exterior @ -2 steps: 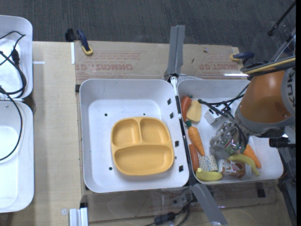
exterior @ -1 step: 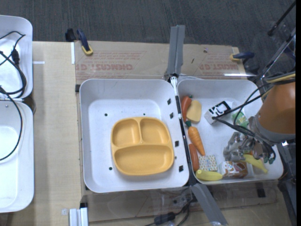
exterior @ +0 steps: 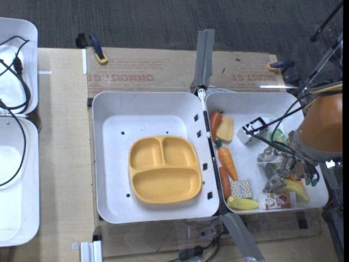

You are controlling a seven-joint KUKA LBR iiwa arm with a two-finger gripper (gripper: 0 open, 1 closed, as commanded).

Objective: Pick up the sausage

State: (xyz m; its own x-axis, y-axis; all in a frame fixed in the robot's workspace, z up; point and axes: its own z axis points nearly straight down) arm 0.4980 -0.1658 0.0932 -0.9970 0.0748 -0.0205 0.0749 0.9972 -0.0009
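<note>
Pale wooden bench [exterior: 60, 146] under two shallow white plastic bins, side by side.

Left white bin [exterior: 109, 146] holds a smooth yellow plastic plate [exterior: 164, 169] with three sections. Right white bin [exterior: 256, 100] holds toy food: the long reddish sausage [exterior: 224, 182] lies by the dividing wall, just below a pointed orange carrot [exterior: 227, 161] and above a yellow banana [exterior: 243, 203]. The grey arm with its orange band [exterior: 324, 125] bends down over the right side. Its metal gripper [exterior: 277, 171] is a blur among cables; I cannot tell its state.

Legible text: one item, on the cardboard sheet [exterior: 180, 72].
Red print runs along the sheet behind both bins, upside down to the camera; letters too blurred to read with confidence. Nothing else legible.
</note>
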